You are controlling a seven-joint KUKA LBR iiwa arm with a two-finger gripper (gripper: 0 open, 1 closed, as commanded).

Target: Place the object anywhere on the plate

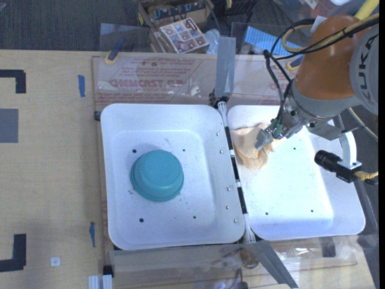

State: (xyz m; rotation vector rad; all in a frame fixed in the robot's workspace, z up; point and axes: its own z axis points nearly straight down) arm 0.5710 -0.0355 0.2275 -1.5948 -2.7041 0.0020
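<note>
Gripper [265, 138] sits low in the right bin [301, 203], right at the tan object [249, 148] by that bin's left wall; whether it has closed on the object I cannot tell. Across the divider, well to the left, the teal plate [157, 174] waits in the left bin [120, 221], so the carry runs leftward

A cardboard box [174, 11] of clutter sits beyond the two white bins [180, 116].
</note>
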